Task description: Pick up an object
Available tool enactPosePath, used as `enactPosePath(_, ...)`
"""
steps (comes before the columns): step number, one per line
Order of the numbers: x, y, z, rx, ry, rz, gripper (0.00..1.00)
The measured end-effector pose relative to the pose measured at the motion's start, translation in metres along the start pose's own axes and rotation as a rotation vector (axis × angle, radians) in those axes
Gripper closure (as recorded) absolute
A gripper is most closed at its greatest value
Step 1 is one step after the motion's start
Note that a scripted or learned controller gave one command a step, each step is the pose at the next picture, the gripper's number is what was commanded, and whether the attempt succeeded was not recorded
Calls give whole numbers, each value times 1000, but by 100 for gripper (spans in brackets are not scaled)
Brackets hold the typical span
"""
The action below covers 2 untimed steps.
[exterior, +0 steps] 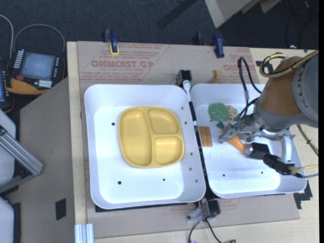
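The right bin (248,178) holds a green object (218,111) with a small speckled beige piece (232,110) beside it. A flat brown block (204,135) lies against the bin's left wall, and a small orange piece (236,144) lies near the middle. My gripper (228,133) is low in this bin. It sits just above and left of the orange piece, below the green object and right of the brown block. The wrist hides part of the orange piece.
The left bin (101,156) holds a yellow divided plate (151,135). The grey and orange arm (283,97) covers the right bin's right side, with black cables (245,82) looping over its far edge. Blue clamps (112,38) stand at the bench's back.
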<state>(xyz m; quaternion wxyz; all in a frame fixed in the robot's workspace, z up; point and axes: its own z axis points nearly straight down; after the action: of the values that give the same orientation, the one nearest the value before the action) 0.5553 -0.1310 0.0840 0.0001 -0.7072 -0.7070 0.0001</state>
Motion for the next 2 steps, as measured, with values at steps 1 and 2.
enactPosePath(1, 0, 0, -11, -3, -1, 1, 100)
enactPosePath(2, -2, 1, -54, -6, -2, -1, 100)
